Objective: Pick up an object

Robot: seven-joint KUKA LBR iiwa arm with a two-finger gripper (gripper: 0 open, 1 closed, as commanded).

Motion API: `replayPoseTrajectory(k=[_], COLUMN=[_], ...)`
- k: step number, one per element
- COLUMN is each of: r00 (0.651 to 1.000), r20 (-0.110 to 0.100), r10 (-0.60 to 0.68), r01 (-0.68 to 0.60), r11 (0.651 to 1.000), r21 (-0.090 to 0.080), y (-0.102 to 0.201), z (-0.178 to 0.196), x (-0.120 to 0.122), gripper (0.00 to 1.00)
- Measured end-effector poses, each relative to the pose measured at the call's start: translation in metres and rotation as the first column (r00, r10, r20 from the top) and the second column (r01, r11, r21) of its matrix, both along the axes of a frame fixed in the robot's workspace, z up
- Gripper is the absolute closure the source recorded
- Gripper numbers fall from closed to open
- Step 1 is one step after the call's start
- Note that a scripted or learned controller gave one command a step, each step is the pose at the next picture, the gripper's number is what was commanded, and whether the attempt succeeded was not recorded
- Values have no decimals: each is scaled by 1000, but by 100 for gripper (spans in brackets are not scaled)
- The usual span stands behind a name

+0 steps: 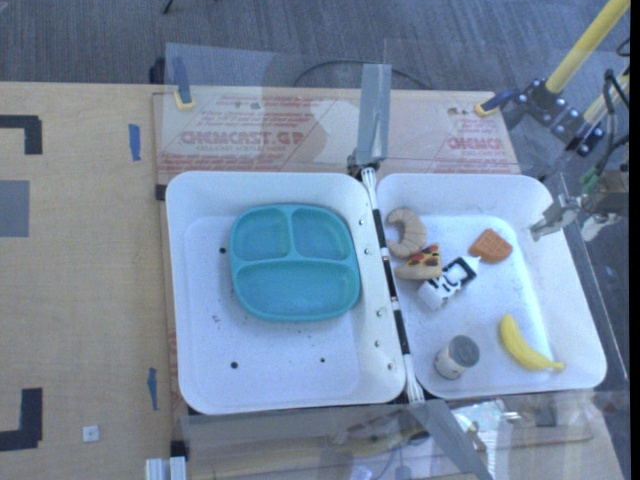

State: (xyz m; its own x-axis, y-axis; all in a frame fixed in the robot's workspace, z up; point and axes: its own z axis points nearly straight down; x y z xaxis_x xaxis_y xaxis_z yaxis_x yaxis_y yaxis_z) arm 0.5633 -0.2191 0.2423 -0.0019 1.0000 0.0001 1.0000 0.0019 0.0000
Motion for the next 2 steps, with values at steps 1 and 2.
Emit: replayPoseTrajectory(k=[1,2], r00=[998,997], r20=[14,19], r10=[65,72], r01=[-65,-72], r11=[998,997], r21=[-2,-8], y=[1,29], z=[-141,-147], x=[51,77], gripper=[0,0])
